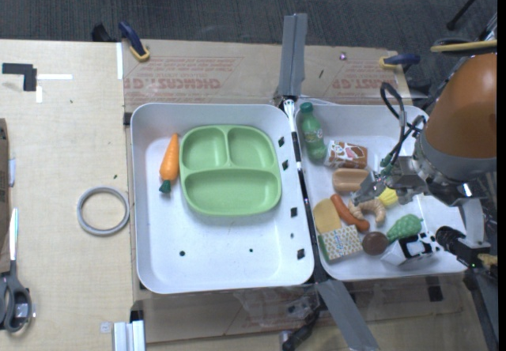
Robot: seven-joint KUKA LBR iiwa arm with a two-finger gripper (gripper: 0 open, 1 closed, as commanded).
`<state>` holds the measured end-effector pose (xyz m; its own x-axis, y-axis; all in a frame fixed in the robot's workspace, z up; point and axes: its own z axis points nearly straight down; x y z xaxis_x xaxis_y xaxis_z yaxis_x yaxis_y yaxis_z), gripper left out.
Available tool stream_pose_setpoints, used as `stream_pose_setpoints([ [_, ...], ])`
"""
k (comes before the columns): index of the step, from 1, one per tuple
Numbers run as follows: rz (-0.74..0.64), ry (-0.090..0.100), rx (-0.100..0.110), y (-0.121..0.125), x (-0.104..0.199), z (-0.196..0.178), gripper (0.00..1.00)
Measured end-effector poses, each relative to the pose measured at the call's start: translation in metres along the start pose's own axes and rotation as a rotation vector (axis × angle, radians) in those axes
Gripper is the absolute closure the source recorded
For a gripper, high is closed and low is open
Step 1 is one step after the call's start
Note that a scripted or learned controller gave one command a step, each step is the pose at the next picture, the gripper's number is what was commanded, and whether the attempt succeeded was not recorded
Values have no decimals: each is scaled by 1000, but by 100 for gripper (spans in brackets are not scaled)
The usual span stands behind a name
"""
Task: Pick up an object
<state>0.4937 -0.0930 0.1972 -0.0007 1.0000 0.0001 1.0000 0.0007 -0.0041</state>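
The right bin (pixel 360 109) holds a heap of toy food: a green bottle (pixel 311 133), a red-and-white snack packet (pixel 348 154), a brown bread roll (pixel 350 180), a red sausage (pixel 348 211), a tan wedge (pixel 326 217), a patterned cracker pack (pixel 341 242), a brown ball (pixel 374 243), a yellow piece (pixel 388 198) and a green leafy piece (pixel 405 226). My gripper (pixel 370 190) is low over the heap, just right of the bread roll and above the sausage. Nothing visibly hangs from it.
In the left bin (pixel 142 207) lie a green divided plate (pixel 231 170) and an orange carrot (pixel 169 160) along its left side. A black-and-white item (pixel 415 248) sits at the right bin's front. A tape ring (pixel 103 209) and scissors (pixel 14 294) lie on the bench at left.
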Motion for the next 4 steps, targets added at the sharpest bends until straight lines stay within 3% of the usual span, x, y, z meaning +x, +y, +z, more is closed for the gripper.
stream_pose_setpoints([
  [1, -237, 0, -1, 41, -5, 59, 0],
  [2, -348, -3, -10, -14, -15, 102, 0],
  [3, -345, 1, -10, -13, -14, 94, 100],
  [4, -231, 0, -4, -16, -22, 102, 100],
])
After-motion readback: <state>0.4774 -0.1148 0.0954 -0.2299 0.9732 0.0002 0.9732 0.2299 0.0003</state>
